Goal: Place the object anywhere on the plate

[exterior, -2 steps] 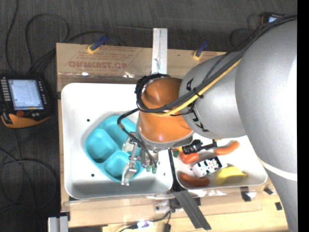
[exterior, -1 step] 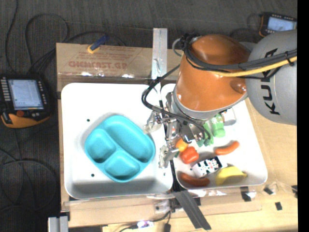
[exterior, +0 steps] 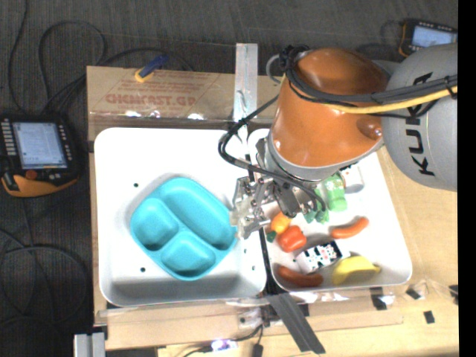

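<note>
Jaws' state impossible to tell, gripper (exterior: 249, 213) over the bins' shared rim, beside blue plate (exterior: 181, 227) edge

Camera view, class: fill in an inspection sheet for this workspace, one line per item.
Surface: two white bins side by side on a bench.
Job's things: blue divided plate in the left bin, nothing on it.
Clutter: orange pepper, sausage, banana, green item in the right bin.
Gripper: gripper near the bins' divider; fingers unclear.
Cables: black cables at the wrist.
Surroundings: pendant on carpet, cardboard.
</note>
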Robot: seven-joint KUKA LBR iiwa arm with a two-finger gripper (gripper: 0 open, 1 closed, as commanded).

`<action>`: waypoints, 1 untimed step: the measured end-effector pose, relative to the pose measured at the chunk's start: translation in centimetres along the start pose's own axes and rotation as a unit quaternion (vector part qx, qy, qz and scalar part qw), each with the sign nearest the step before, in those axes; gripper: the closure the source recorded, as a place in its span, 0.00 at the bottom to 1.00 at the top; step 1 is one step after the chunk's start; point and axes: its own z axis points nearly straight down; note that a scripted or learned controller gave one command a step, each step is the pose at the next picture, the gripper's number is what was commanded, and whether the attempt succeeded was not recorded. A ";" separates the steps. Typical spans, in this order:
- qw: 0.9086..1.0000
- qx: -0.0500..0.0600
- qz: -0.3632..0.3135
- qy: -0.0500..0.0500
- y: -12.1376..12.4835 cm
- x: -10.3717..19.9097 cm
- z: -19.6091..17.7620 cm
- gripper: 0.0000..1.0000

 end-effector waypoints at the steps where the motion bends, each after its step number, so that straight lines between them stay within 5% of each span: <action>1: 0.999 0.002 -0.034 0.001 -3.0 -4.6 2.2 1.00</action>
